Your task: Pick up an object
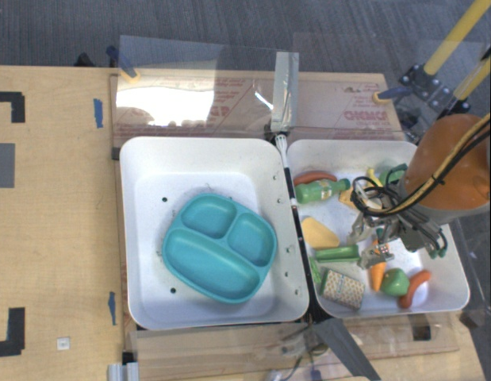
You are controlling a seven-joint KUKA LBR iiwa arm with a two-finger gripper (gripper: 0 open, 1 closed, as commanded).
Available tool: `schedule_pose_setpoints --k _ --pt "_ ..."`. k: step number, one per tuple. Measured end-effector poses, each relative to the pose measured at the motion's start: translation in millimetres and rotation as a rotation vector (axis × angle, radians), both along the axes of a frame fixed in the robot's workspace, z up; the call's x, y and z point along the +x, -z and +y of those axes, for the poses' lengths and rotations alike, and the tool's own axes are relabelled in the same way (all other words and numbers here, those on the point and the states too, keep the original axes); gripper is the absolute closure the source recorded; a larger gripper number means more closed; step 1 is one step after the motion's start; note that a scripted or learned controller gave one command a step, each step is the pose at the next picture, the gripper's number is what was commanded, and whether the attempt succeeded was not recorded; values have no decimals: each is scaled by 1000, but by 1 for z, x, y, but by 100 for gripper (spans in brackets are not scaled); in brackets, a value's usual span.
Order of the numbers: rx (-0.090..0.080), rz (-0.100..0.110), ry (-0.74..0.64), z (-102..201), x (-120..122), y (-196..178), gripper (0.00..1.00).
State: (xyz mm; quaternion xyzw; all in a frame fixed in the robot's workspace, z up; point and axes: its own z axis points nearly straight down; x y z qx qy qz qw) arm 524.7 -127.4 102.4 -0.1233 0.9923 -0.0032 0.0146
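Teal divided plate point(220, 247) in left bin point(142, 173)

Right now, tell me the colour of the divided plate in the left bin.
Teal divided plate, seen in the camera view.

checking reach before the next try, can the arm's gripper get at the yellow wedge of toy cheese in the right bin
Probably yes. The yellow wedge of toy cheese lies uncovered in the right white bin, just left of the gripper, with nothing on top; a green stick-shaped toy sits close beside it.
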Motion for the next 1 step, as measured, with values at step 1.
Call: schedule_pose_setpoints --k 1 --pt "6 8 148 40 55 -160 100"
